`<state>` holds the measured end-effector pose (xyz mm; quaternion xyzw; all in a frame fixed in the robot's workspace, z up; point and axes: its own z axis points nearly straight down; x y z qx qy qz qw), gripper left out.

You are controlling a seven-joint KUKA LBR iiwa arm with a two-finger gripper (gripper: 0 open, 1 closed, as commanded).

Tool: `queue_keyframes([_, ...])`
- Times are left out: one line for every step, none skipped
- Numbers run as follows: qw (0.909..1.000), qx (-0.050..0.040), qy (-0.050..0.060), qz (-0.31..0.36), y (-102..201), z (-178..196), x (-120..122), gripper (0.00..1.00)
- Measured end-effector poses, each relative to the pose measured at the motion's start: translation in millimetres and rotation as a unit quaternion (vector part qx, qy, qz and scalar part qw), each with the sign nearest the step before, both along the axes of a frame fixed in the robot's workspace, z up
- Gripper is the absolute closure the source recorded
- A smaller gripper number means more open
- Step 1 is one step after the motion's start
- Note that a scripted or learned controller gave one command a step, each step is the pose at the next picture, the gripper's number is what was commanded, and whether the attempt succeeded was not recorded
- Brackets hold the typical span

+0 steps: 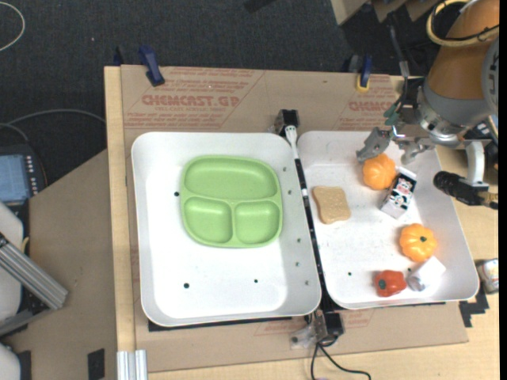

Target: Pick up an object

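Gripper [386, 150] fingers are spread wide, grasping nothing, just above an orange pumpkin [379, 172] in the right bin [348, 279]. Bread slice [331, 204] lies nearby.

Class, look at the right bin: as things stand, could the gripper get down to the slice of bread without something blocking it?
Probably yes. The slice of bread lies flat with open bin floor around it. The gripper hovers by the upper orange pumpkin, which sits to the bread's right and does not cover it.

light: bright, even | shadows: soft, faint | focus: slightly soft, grainy
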<state>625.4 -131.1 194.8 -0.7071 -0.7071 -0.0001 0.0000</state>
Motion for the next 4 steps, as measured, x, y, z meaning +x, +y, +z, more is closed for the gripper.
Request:
queue_keyframes([1.0, -0.0035, -0.002, -0.003, -100, 10, 15, 0.0])
queue_keyframes([0.9999, 0.0116, 0.006, 0.002, -83, -112, 43, 0.0])
queue_keyframes([1.0, 0.0021, 0.004, 0.0, -37, -96, -50, 0.0])
queue_keyframes([1.0, 0.0012, 0.001, 0.003, 36, -65, -49, 0.0])
